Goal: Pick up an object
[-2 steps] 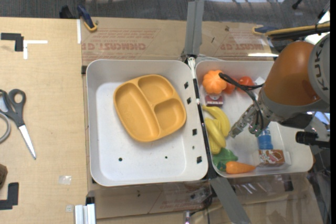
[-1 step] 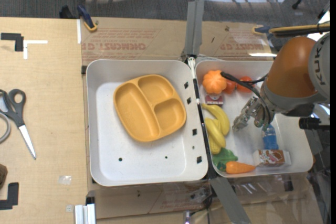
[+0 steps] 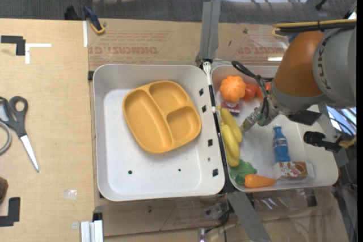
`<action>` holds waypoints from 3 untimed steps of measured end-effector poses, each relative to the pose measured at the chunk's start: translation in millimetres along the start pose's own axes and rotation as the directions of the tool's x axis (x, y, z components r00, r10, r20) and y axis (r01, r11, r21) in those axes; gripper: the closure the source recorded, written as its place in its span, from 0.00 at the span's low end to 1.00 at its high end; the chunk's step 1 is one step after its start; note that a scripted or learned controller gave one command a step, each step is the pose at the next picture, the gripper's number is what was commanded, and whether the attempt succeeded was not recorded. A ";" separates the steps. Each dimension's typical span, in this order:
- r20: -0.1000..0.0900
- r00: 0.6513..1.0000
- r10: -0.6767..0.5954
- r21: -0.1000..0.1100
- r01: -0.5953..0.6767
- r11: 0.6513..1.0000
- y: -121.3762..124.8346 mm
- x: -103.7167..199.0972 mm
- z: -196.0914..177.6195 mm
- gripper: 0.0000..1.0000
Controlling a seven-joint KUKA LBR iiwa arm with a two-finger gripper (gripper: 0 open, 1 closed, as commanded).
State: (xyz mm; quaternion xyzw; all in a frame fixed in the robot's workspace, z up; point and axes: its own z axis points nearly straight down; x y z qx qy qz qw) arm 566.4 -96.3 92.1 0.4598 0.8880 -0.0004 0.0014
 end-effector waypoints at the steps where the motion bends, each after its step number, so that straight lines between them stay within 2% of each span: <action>1: -0.001 0.923 -0.384 -0.001 0.384 0.923 -72.9 -24.8 -0.3 1.00; 2: 0.000 0.964 -0.266 -0.001 0.266 0.964 -23.5 1.0 -105.3 1.00; 3: 0.000 0.806 -0.592 -0.002 0.592 0.806 -83.0 -57.0 -0.1 1.00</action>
